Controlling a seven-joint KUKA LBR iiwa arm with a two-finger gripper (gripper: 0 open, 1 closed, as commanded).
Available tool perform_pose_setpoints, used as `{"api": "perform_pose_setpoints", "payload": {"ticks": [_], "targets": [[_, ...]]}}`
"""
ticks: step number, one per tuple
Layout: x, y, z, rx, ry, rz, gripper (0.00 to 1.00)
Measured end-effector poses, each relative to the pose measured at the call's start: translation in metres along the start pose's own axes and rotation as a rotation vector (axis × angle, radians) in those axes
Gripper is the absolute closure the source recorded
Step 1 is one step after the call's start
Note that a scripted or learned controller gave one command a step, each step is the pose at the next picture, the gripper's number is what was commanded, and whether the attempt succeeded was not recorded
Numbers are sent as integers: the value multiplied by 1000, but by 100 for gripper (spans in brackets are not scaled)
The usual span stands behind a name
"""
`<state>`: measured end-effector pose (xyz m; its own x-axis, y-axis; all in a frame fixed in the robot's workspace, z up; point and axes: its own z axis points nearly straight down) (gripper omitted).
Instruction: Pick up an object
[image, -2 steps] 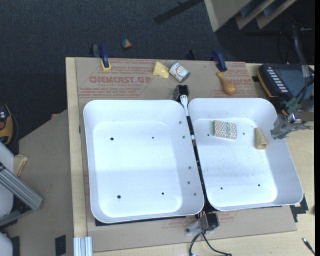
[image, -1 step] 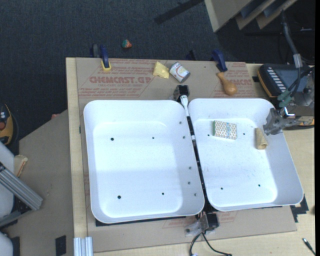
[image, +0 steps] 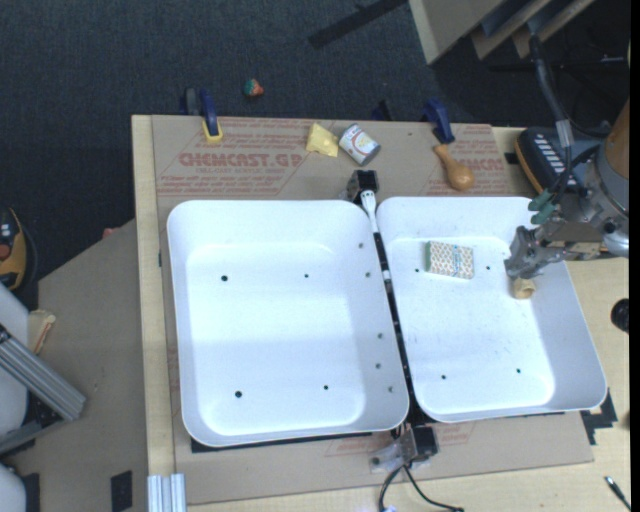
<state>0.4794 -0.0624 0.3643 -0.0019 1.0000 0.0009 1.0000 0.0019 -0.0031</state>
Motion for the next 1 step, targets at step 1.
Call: {"api": "perform_pose_setpoints", "payload": {"ticks": [1], "targets": [[111,0,62,5,1,-7,100]]}}
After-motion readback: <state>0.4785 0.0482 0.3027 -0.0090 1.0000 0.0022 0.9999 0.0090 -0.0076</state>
